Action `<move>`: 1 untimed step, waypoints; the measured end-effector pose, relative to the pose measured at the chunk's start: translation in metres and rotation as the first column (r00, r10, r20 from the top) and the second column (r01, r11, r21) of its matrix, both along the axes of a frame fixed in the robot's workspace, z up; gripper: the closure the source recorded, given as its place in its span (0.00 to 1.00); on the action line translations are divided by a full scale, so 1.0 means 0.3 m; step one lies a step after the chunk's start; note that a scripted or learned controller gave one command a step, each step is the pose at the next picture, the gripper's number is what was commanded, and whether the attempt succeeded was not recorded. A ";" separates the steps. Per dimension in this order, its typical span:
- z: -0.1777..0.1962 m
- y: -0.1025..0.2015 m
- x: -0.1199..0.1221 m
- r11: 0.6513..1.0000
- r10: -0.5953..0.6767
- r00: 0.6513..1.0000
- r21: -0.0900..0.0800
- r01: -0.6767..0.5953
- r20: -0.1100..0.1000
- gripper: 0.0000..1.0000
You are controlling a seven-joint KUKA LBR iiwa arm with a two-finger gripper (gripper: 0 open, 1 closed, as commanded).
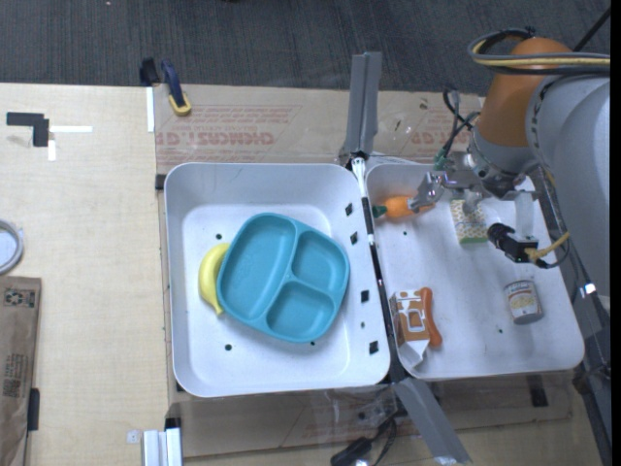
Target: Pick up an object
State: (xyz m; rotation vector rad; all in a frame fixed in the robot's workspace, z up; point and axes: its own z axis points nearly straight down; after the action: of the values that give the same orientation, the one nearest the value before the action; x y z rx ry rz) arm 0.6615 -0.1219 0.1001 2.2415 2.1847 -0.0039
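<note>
My gripper (449, 197) hangs over the far end of the right bin (553, 352). Its fingers are spread open, and nothing sits between them. An orange carrot-like toy (396, 208) lies just left of the left finger (426, 193), against the bin's far-left corner. A small green-patterned packet (470, 225) lies just below the right finger. Nearer the front are an orange-and-white snack pack (415, 318), at the left wall, and a small jar (522, 301) on the right.
The left bin (184, 289) holds a blue divided plate (283, 278) with a yellow banana-like toy (210, 276) tucked at its left edge. A grey post (364, 100) stands behind the seam between the bins. The arm's black cable (514, 243) hangs over the right bin.
</note>
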 end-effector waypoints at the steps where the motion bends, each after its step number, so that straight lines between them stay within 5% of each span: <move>1: 0.000 0.048 0.003 0.985 -0.172 0.985 -0.001 0.172 0.009 0.00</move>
State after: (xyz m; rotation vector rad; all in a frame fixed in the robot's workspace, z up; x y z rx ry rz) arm 0.6625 -0.1074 0.1001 2.4163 1.9778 0.0023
